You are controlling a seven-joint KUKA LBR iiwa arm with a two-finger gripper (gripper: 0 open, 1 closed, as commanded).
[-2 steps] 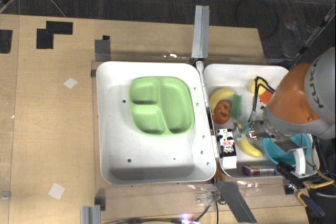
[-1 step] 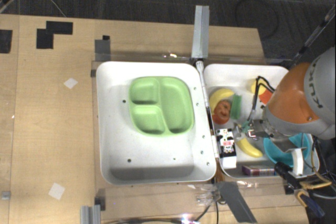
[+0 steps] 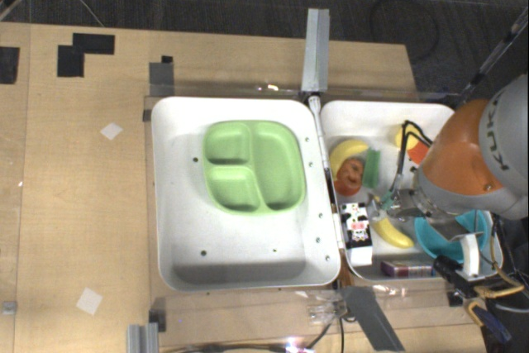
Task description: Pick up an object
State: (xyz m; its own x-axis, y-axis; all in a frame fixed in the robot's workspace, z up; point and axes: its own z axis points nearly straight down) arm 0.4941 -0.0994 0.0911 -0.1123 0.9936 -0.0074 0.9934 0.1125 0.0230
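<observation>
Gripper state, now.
Two-finger gripper: low in the right white bin above a yellow banana; open or closed cannot be told.

You're looking at a robotics lab bench.
White bins (image 3: 165,202) on plywood bench (image 3: 74,202), industrial arm (image 3: 471,161), loose cables (image 3: 488,306).

A divided tray (image 3: 251,164) lies in the left bin (image 3: 178,202).

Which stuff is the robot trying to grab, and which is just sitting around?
For the job:
- tool, low in the right bin
- banana beside it
- red and yellow fruit
- black and white box

Just lying about:
- green divided tray
- left bin under the tray
</observation>
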